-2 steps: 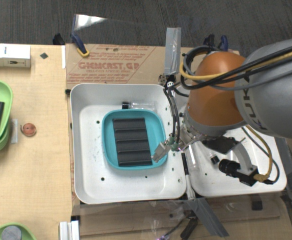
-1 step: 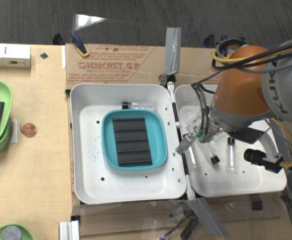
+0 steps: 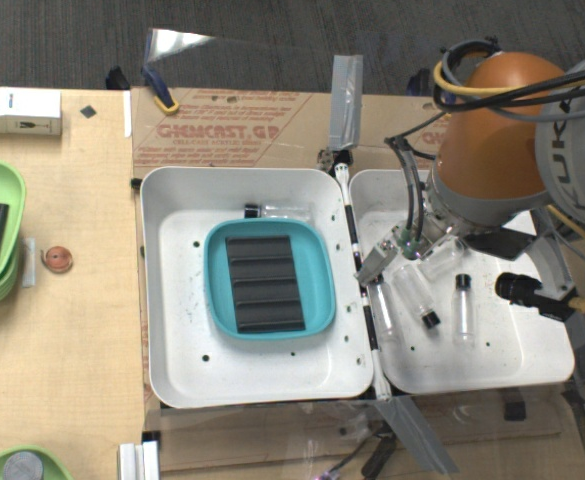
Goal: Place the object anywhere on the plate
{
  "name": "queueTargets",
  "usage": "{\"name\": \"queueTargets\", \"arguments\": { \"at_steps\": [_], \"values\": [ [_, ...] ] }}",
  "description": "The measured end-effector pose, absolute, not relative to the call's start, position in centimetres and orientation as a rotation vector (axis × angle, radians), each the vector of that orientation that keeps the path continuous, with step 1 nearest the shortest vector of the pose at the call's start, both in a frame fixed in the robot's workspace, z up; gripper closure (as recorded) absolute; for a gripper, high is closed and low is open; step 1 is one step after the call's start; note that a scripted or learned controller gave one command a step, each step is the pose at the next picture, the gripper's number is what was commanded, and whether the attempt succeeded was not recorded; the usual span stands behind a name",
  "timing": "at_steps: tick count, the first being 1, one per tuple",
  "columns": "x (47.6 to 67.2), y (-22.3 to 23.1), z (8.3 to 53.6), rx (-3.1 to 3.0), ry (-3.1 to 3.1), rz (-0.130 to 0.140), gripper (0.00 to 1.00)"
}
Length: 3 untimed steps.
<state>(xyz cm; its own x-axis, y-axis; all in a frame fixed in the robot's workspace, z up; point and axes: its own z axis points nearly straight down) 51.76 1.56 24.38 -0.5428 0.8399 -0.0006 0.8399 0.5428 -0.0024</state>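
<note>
Gripper (image 3: 409,246) hangs low in the right bin (image 3: 532,368), close to that bin's left wall, under the grey arm's glossy orange band. Glare and clear plastic crowd its tip, so I cannot tell whether it is spread or closed, or whether anything sits in it.

Just below the gripper lies a slim, clear plastic tube (image 3: 415,293), slanted, with a small black cap at its lower end. A second clear tube (image 3: 463,313) lies a little to the gripper's lower right. It is nearly straight up and down in the view, with its black cap at the top end. Both rest on the smooth white bin floor.

Left of the gripper, across the two touching bin walls, is the left bin (image 3: 162,298). In it sits the plate (image 3: 217,288), a teal rounded square with a raised rim. A matte black ridged block (image 3: 265,283) with crosswise ribs fills the plate's middle. Beyond the plate's far edge, a third clear tube (image 3: 280,211) with a black cap lies on the bin floor, well apart from the gripper.
</note>
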Motion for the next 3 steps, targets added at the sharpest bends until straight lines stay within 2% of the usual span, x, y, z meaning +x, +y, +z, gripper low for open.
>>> {"name": "queueTargets", "arguments": {
  "at_steps": [1, 2, 3],
  "values": [
    [54.9, -3.7, 21.8, -1.469, -2.777, 0.003, 0.0],
    [55.1, -10.6, 27.5, -1.581, -2.716, 0.003, 0.0],
    [56.3, -16.0, 44.1, -1.504, -2.758, 0.003, 0.0]
  ]
}}
